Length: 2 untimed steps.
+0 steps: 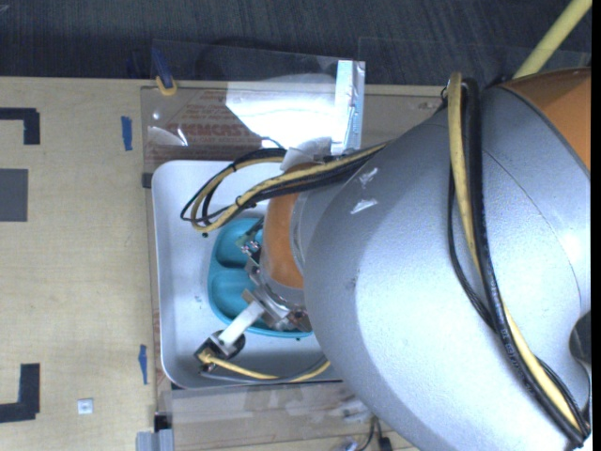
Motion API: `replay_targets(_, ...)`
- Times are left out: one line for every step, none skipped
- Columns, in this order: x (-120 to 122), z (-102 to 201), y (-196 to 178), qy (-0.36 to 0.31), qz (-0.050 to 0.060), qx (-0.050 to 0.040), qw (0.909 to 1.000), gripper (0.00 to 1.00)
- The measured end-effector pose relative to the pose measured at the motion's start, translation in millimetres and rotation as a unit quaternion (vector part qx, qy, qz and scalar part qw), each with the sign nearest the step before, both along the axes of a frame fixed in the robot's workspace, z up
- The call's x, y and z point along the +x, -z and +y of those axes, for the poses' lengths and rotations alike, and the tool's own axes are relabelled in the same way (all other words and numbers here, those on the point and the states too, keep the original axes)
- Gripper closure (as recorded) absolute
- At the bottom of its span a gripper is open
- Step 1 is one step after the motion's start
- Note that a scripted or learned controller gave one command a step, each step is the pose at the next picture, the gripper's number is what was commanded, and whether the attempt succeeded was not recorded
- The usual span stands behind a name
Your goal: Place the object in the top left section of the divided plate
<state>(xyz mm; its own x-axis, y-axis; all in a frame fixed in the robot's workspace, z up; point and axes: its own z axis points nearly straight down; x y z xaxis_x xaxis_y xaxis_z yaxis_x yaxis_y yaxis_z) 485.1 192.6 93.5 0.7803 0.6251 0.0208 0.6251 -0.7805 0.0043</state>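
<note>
**Big grey arm leans low over the blue plate**

Big and grey, the arm [451, 280] is closest to the camera and covers most of the right side. At its end is the pincer [270, 308], down low inside the white bin [174, 252]. The blue divided plate [228, 272] lies right under the pincer and pokes out past it, on the side away from the arm. The bin sits on the pale worktop [75, 252].

The wrist hides the tip of the pincer, so I cannot tell if it is released or clenched, or if it has anything in it. I cannot tell where the object is either. The arm also covers part of the plate, so I cannot say which section the pincer is over.

To do this step well, I think the pincer should be right above the top left section, inside its little walls. It should go low and let go gently, so the object does not roll into the next section. Then it should lift straight up, so it does not bump the plate.
</note>
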Motion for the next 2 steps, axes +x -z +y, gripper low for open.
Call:
replay_targets(-1.3, 29.5, -2.7, -0.101, 0.001, -0.0065, 0.9949, 1.00)
replay_targets(-1.0, 29.5, -12.2, -0.100, 0.001, -0.0063, 0.9949, 1.00)
